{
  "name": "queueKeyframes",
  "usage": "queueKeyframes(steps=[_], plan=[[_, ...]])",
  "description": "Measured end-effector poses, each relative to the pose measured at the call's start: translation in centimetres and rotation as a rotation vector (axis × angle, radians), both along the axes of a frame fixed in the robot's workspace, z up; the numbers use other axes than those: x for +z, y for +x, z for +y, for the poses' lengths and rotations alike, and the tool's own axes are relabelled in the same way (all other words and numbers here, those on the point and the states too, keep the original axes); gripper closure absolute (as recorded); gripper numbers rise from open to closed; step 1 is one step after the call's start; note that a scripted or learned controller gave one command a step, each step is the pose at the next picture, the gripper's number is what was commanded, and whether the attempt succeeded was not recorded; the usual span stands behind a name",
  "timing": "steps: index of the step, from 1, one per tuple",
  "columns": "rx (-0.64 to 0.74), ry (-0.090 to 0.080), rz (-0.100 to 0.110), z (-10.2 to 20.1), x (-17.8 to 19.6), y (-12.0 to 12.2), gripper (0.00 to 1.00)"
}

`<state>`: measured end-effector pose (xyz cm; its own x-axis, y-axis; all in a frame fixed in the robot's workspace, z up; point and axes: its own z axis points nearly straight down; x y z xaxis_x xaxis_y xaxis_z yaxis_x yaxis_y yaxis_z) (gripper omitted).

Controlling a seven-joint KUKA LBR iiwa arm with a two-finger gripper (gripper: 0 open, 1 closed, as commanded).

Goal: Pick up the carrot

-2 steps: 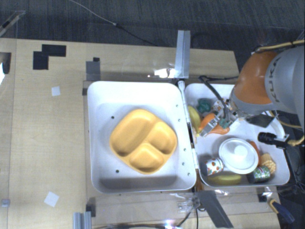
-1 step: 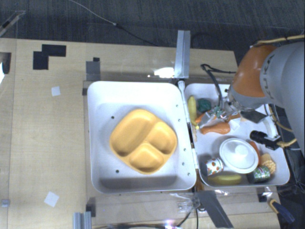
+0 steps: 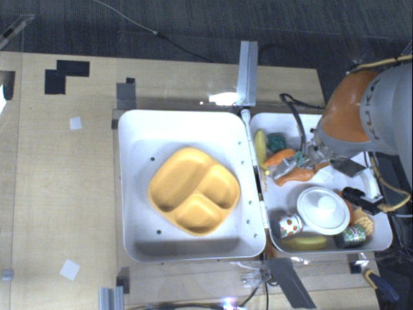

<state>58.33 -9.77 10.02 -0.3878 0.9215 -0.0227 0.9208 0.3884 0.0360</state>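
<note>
Nearest the camera, at the right bin's front wall, lies a banana, while behind it the carrot lies just left of the hand, long axis left-right, whether gripped I cannot tell.

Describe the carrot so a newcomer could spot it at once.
Look in the right bin, in its upper half, just above the white bowl. The carrot lies under the gripper: a long orange piece, unlike the yellow corn standing left of it.
</note>
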Motion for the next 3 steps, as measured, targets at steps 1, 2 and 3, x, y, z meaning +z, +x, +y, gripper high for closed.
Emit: queueKeyframes(steps=[1, 2, 3], plan=[[-0.087, 0.003, 0.006, 0.6, 0.0, 2.3, 0.0], [-0.331, 0.015, 0.029, 0.8, -1.2, -0.7, 0.0], [-0.368, 0.015, 0.032, 1.4, -1.3, 2.5, 0.0]])
